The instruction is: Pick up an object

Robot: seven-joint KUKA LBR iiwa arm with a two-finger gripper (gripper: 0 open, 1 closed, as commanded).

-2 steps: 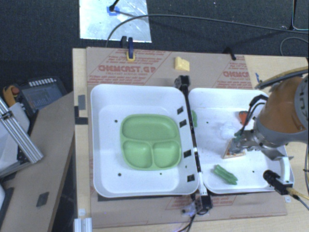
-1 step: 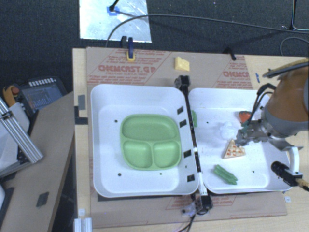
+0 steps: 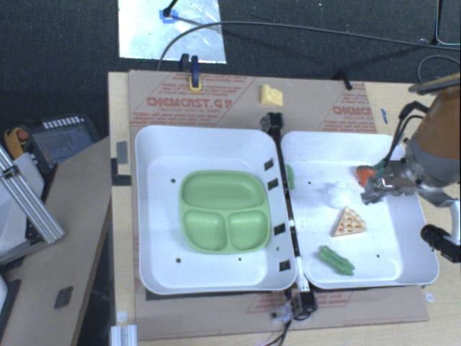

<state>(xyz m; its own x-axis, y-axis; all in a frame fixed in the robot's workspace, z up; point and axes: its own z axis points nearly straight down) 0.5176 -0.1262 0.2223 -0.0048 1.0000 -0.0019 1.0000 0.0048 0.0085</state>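
My gripper (image 3: 376, 187) hangs low over the right side of the right bin (image 3: 410, 265), reaching in from the right. A small orange-red object (image 3: 364, 172) lies just at its upper left, touching or nearly touching it. To the gripper's left sits a small white lumpy object (image 3: 336, 193). A triangular waffle-patterned slice (image 3: 348, 223) lies below that. Near the bin's front rests a green pod (image 3: 336, 259). A small green piece (image 3: 289, 176) sits against the bin's left wall.
The left bin (image 3: 155, 265) holds a green divided plate (image 3: 223, 211). A yellow wedge (image 3: 271, 95) lies on the cardboard behind the bins. A black divider strip (image 3: 282, 193) runs between the bins. Cables trail across the back.
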